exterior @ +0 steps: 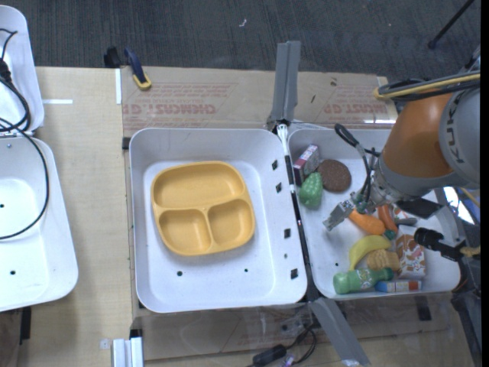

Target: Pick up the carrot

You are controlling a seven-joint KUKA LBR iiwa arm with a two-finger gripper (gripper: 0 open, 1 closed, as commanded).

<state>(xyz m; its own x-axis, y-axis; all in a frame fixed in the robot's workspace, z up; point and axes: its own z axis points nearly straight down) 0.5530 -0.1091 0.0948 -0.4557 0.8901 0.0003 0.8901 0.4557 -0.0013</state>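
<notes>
The orange carrot [367, 222] lies in the right bin [325, 260], near its middle, pointing left and slightly up. A second small orange piece [387, 217] sits just right of it. My gripper [356, 208] hangs low directly over the carrot's left end, with the grey and orange arm [420, 140] coming in from the right. A grey part of the gripper [335, 218] sticks out to the carrot's left. The arm's wrist hides the spot where the gripper meets the carrot.
Around the carrot lie a yellow banana [368, 247], a green bottle [354, 282], a printed carton [412, 258], a green vegetable [311, 189], a brown disc [334, 175] and a small box [306, 157]. The left bin [145, 266] holds a yellow divided plate [202, 206].
</notes>
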